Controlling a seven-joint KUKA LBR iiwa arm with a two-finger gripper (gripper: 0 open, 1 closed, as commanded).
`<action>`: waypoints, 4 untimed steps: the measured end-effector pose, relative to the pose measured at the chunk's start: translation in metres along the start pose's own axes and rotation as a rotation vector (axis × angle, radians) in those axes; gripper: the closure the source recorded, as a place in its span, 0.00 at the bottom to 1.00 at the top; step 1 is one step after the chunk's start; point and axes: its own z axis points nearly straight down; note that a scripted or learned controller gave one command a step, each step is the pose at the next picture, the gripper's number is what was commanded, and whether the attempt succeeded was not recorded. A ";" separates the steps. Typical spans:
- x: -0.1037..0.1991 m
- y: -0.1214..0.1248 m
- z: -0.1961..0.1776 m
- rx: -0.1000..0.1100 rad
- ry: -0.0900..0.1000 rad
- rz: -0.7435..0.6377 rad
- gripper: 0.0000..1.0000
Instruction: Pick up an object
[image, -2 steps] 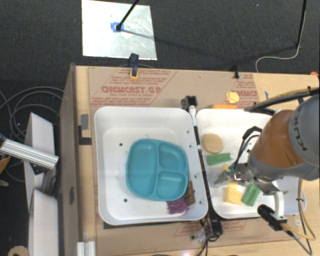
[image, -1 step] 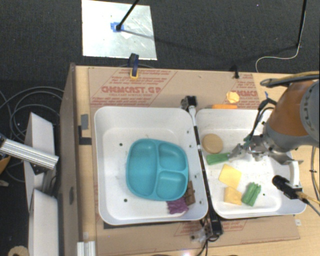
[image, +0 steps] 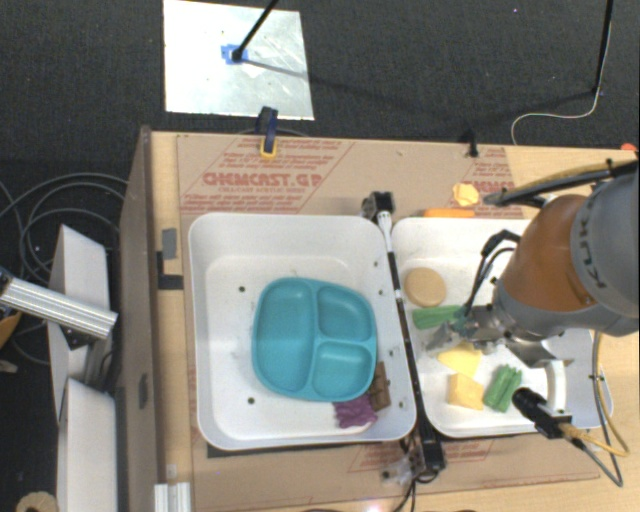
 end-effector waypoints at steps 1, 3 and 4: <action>0.000 -0.023 0.017 -0.001 -0.001 0.005 0.00; -0.010 0.014 0.020 -0.003 -0.002 0.003 0.00; -0.012 -0.020 0.017 -0.001 -0.002 0.006 0.00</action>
